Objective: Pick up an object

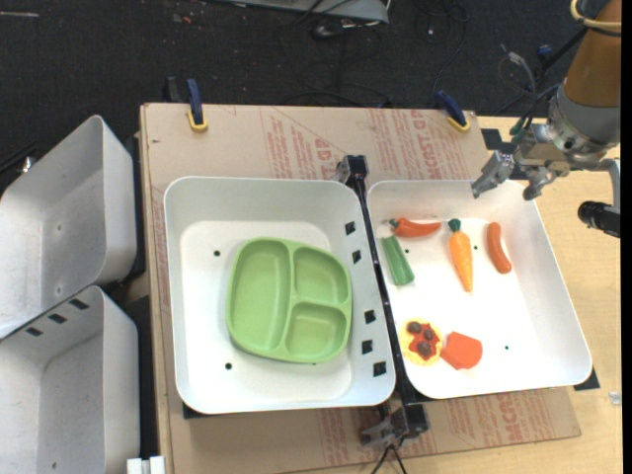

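Camera view: the claw (513,174) hangs above the far edge of the right bin (553,334), fingers spread, nothing between them. My read: approach step, no grasp yet.

Things to pick all lie in the right bin: carrot (461,255) mid-bin with its green top pointing away, sausage (500,247) just to its right, chili pepper (417,228) near the far left corner, green pickle (398,262) just below that, pizza slice (424,342) and an orange-red piece (461,351) side by side toward the near edge. The sausage and carrot are nearest the claw.

Next move likely needs the claw to come down and toward the near side, line up across a narrow item, then close. The carrot and sausage lie close together, so a finger could bump the neighbour.

The left bin (188,265) holds a green divided plate (291,301). Both bins sit on a cardboard sheet (296,131) clamped to the desk (602,265). Spare white bins (59,265) are stacked at left. The dark floor (99,38) beyond has cables.
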`<state>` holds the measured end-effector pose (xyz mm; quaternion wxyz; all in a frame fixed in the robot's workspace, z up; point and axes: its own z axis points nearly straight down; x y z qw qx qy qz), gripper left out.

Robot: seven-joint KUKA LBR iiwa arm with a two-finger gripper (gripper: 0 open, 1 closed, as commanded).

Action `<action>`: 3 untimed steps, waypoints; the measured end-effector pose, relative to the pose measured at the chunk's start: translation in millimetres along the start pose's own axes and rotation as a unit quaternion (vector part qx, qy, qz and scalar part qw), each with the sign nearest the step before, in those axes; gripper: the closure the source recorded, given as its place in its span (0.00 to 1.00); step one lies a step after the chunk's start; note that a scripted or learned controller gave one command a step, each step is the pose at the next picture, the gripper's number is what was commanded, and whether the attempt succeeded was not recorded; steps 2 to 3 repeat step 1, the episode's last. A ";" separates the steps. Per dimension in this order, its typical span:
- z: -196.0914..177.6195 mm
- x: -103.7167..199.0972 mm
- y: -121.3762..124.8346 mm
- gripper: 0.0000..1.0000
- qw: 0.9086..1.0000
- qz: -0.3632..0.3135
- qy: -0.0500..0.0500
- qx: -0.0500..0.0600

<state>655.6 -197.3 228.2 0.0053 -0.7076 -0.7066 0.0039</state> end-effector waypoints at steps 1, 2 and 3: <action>-9.3 0.7 2.6 0.00 1.000 -0.001 -0.001 -0.007; -9.3 0.7 2.6 0.00 1.000 -0.001 -0.001 -0.007; -9.3 0.7 2.6 0.00 1.000 -0.001 -0.001 -0.007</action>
